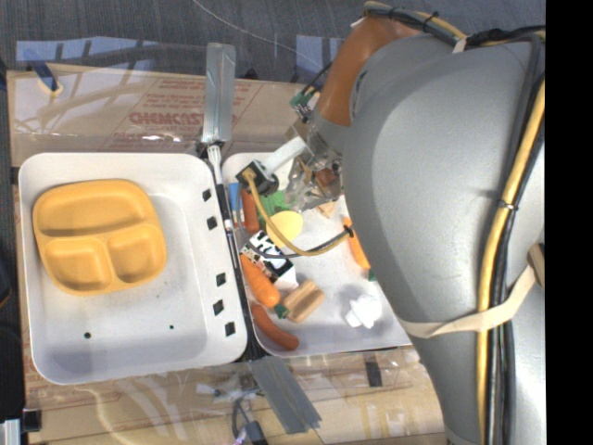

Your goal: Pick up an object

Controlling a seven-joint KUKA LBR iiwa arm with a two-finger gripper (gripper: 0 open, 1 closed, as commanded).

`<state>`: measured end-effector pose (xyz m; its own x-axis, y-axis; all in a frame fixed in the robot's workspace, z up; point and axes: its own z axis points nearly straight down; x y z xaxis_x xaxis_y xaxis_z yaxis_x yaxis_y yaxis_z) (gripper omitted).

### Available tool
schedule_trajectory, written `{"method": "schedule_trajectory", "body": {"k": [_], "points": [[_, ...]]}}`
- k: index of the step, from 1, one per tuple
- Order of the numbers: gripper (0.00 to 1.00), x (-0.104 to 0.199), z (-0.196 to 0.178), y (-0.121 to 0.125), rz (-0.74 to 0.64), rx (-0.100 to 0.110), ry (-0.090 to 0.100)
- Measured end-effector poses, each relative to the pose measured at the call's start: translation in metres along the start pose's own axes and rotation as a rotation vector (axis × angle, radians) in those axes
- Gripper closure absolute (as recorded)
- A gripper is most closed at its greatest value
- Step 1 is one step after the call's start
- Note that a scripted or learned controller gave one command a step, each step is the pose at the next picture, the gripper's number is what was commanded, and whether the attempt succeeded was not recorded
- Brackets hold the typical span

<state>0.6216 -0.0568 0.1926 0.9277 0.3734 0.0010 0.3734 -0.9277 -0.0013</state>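
1. Gripper (310,179) hung low over the right bin (389,336); we could not tell its state or any hold.
2. We saw a carrot (261,286) and sausage (276,330) crowded together there.
3. We judged that crowding could spoil a grasp.

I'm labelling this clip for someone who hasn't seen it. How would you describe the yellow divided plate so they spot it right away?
Start with the two white bins side by side and take the left bin, away from the grey arm. The yellow plate lies flat in its upper half. It has three compartments and is the single big thing in that bin, whereas the right bin holds a clutter of small things.
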Motion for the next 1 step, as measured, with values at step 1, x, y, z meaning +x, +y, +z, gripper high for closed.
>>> {"method": "schedule_trajectory", "body": {"k": [1], "points": [[1.00,-0.0356,-0.0553,0.0449,0.176,-0.002,0.000]]}}
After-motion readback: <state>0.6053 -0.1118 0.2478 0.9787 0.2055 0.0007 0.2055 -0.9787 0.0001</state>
